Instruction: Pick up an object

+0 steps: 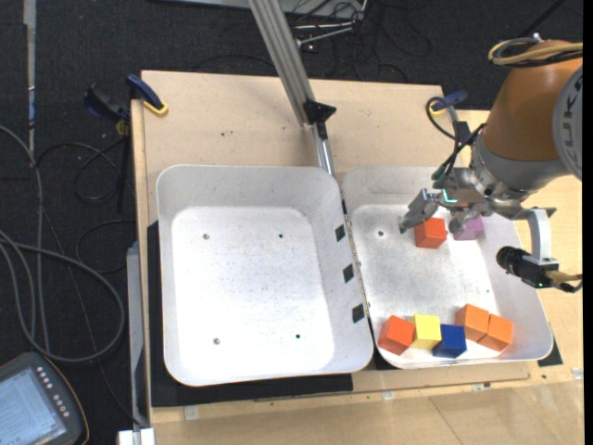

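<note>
- The table [241, 119] is a tan board that carries two white bins side by side, with blue clamps at its far corners.
- The left bin [185, 202] lies on the table's left half; its floor is speckled white.
- The right bin [389, 197] touches the left bin along the middle and holds all the blocks.
- The arm [533, 109] reaches in from the right, its orange band above the grey wrist, over the far part of the right bin.
- The tool [435, 213] hangs low over the far part of the right bin; I cannot tell how far it is open, nor whether it has hold of anything.
- An orange block [430, 234] lies just below the tool, touching it or nearly so in this view.
- A pink block [468, 228] sits just beside the orange block, on its right, partly under the wrist.
- Five blocks lie in a row along the near wall of the right bin: an orange-red one [397, 333], a yellow one [427, 329], a blue one [451, 340] and two orange ones [486, 325] at the right end.
</note>
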Controlling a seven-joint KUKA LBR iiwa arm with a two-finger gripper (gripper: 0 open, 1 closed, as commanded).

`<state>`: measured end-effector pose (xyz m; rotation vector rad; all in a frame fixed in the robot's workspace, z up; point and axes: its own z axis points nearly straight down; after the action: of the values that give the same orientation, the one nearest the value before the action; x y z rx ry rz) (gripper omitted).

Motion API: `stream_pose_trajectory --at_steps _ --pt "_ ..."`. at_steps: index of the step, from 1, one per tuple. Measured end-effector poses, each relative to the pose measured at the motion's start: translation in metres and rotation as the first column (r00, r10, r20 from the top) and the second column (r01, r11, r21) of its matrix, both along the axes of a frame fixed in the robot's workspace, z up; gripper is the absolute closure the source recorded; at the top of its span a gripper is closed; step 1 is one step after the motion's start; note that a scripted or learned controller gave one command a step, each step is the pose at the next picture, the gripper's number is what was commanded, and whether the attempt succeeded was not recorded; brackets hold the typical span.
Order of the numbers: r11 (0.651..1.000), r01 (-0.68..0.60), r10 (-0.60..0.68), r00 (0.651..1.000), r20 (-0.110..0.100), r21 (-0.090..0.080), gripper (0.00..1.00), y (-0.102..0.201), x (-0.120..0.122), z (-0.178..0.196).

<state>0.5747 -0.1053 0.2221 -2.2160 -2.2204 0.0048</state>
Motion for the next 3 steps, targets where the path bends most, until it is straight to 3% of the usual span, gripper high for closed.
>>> stream_pose_trajectory --at_steps 1,3 --pt "1.0 0.002 -0.002 1.0 0.005 -0.001 0.0 -0.001 0.001 0.002" --pt "1.0 0.003 -0.003 1.0 0.0 -0.001 0.0 0.0 0.003 -0.105"
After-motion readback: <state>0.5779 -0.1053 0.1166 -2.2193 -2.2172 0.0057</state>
